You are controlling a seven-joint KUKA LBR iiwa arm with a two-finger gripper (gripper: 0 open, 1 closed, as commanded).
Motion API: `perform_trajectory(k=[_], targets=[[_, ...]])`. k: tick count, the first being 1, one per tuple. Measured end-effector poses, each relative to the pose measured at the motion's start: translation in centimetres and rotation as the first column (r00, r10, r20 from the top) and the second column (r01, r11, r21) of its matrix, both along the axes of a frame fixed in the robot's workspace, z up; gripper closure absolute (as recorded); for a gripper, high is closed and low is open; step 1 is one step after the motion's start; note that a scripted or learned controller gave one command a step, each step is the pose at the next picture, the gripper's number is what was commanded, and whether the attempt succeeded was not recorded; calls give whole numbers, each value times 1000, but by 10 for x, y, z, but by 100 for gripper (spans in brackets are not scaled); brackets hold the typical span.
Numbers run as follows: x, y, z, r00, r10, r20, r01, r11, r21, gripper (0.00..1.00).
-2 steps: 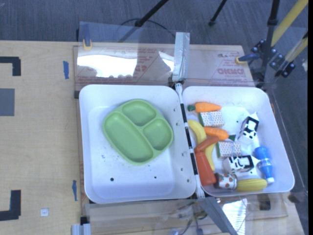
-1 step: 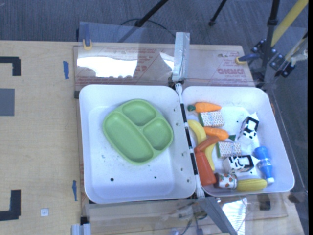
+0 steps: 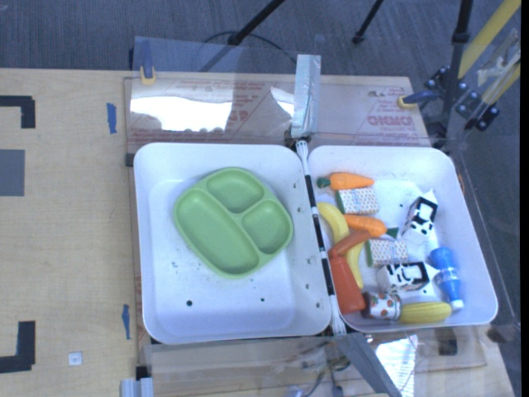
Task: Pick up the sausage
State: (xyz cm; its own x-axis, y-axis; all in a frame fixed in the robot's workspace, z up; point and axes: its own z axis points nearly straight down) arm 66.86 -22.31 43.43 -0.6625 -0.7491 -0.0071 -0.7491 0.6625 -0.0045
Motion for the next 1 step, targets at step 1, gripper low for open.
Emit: perform_trajectory(k=[1], targets=[[-65,0,0,962,-273,-7,273,962,0,0]])
